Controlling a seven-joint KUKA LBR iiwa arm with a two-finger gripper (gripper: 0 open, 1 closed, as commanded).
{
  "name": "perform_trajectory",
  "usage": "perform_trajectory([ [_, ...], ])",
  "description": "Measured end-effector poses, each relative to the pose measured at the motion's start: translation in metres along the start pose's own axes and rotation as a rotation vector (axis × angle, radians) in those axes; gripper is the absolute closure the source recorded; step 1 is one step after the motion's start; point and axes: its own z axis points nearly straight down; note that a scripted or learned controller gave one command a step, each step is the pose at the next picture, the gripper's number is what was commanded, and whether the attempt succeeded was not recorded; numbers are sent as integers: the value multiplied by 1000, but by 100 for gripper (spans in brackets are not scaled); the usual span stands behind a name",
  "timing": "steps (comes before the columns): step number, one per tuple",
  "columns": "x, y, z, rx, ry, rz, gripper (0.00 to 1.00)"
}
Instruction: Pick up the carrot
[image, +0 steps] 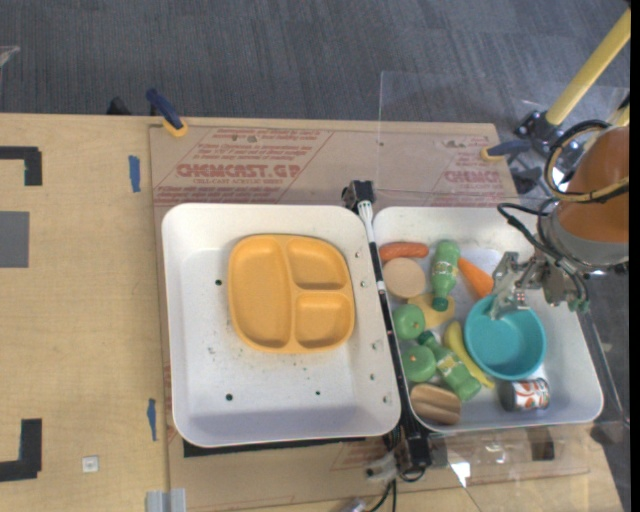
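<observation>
The robot's two-finger metal gripper (512, 285) hangs over the right white bin (590, 375), just above the far rim of the round teal bowl (506, 341). Whether its fingers stand apart or together cannot be told from this slanted view, and nothing shows between them. The orange band of the arm lies beyond the bowl at the view's right edge.

The carrot (477, 275), a small orange tapered piece, lies on the bin floor just beyond the bowl's far left rim, near the gripper and just to its left. Left of the carrot, and so beyond and left of the bowl, stands a green plastic bottle with an orange cap (443, 271). Further left of the bowl lie a reddish sausage-shaped piece (404, 250) and a tan round disc (405, 278). Directly left of the bowl sit several green toy items (409, 322) and a yellow banana-shaped piece (460, 345) touching the bowl's side. At the bowl's near side lies a small printed can (526, 394), and to its near left a brown bun-like piece (435, 402).

Well to the left of the bowl, in the left white bin (190, 330), rests a yellow plastic tray with three compartments (292, 292).
</observation>
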Motion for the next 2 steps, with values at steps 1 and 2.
perform_trajectory([
  [1,53,51,10,-2,-9,-69,100],
  [2,76,93,-108,-3,12,146,100],
])
